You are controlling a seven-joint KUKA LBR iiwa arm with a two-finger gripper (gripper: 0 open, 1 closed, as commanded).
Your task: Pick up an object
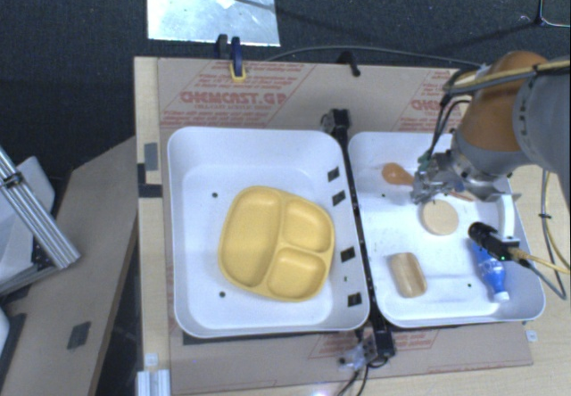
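The grey metal gripper (pixel 432 190) hangs low in the right bin (pixel 385 301), over the handle of a smooth orange-brown wooden spoon (pixel 397 174) whose oval bowl points left. Whether the gripper is spread or closed cannot be told, and nothing can be seen clamped in it. Just beside its tip lies a flat, round, pale tan disc (pixel 440 219). Nearer the front sits a rounded tan block (pixel 407 275), with a small blue tube (pixel 491 277) to its right. The left bin (pixel 192 234), glossy white plastic, holds a matte yellow divided plate (pixel 277 243) with rounded corners.
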